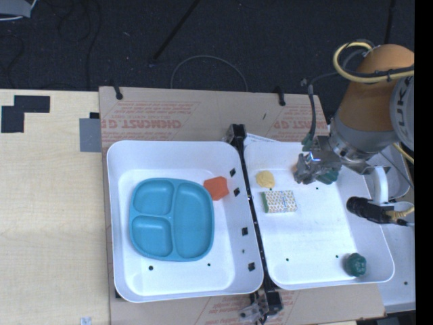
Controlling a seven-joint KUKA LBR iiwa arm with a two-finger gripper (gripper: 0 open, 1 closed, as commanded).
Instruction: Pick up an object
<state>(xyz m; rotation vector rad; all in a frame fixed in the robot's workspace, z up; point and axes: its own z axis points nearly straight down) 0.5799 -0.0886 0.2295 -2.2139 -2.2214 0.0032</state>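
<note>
My gripper (312,170) hangs over the far part of the right bin (318,263), below the grey wrist with its orange band. Just left of it, a small yellow lump (265,179) lies on the bin floor. A white block with a speckled pattern (280,201) sits a little nearer and to the left of the gripper. A dark green ball (355,264) rests in the bin's near right corner. Something teal shows at the gripper's tip, too small to make out.
The left bin (128,161) holds a blue divided plate (172,219) and an orange block (217,187) at the plate's far right corner. A black divider rail (247,208) runs between the two bins. Brown cardboard (176,117) lies behind them.
</note>
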